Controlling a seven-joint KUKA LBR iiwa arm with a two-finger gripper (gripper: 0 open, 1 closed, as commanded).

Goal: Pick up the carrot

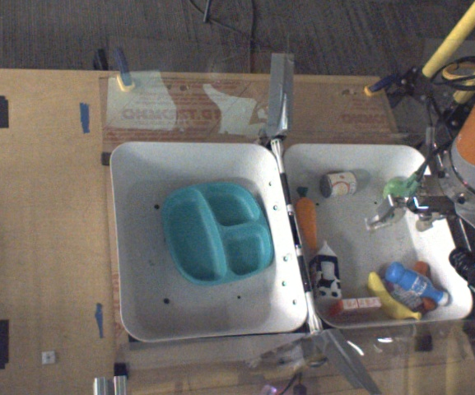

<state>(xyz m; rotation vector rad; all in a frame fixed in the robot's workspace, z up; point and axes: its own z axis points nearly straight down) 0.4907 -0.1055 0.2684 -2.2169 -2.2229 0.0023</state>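
a: beside the divider (291, 220) between the two white bins lies the carrot (306, 223), on the floor of the right bin (360, 159). it is orange with a small green top, and its long side runs along the divider, very close to it.

b: and what is near the carrot?

a: below the carrot, also close to the divider, stands a small cow-pattern carton (327, 274). up and to the right of the carrot lies a small white can (338, 183) on its side. far from the carrot, in the lower right corner of this bin, are a blue bottle (414, 285) and a banana (387, 296), touching each other.

b: where is the gripper?

a: the gripper (383, 215) hangs over the right bin, well apart from the carrot, to its right. its two fingers stand apart and nothing is between them.

b: and on the other side of the divider?

a: the left bin (138, 179) holds a teal tray (218, 231) with compartments.
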